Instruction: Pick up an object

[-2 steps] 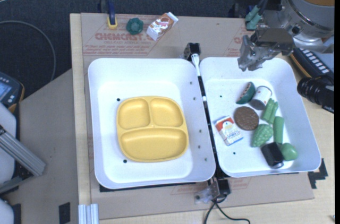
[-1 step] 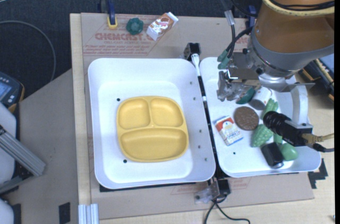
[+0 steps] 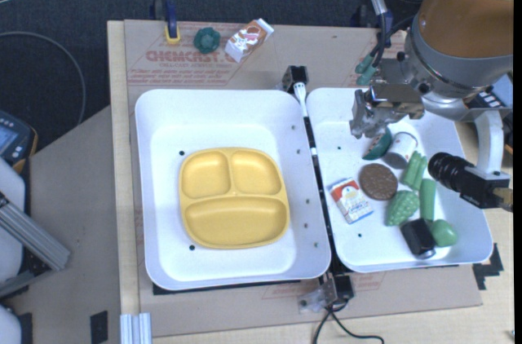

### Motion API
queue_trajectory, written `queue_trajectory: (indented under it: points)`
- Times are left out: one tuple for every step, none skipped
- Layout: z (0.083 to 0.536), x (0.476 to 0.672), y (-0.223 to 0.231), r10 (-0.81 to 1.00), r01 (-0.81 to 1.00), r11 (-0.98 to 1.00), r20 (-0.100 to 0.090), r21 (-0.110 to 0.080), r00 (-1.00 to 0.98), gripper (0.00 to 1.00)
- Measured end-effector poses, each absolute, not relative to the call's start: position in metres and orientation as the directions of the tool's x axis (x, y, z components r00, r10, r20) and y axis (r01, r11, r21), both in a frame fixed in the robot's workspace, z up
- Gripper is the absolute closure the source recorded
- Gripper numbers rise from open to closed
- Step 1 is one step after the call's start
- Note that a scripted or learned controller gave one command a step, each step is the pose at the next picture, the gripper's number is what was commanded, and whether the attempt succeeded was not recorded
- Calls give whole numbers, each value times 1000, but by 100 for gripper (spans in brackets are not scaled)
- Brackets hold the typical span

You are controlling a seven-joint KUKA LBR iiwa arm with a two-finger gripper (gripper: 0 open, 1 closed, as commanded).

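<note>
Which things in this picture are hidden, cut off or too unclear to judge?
- Gripper, camera view: the arm's wrist covers it from above, so whether the jaws are open or shut is unclear.
- Teal object under the gripper: partly covered by the gripper; its shape and any contact are unclear.
- Small carton in the right bin: print too small to read.
- Arm: cut off by the top edge.

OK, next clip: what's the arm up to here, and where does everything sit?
The arm has its gripper down in the right bin, near its far end, above a cluster of small items: a brown disc, a small carton and green pieces. Nothing is visibly held between its fingers. The left bin holds a yellow divided tray. A few small items lie on the board beyond the bins.
</note>
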State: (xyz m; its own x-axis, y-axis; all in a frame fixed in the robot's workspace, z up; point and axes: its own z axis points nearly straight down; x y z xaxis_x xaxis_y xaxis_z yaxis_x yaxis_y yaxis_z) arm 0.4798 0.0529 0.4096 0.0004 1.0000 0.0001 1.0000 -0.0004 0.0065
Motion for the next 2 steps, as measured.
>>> queue_trajectory:
  points:
    - [302, 478, 11, 1000, 1000, -5, -1, -10, 5, 100]
    - [288, 479, 29, 1000, 1000, 1, 1, -6, -1, 100]
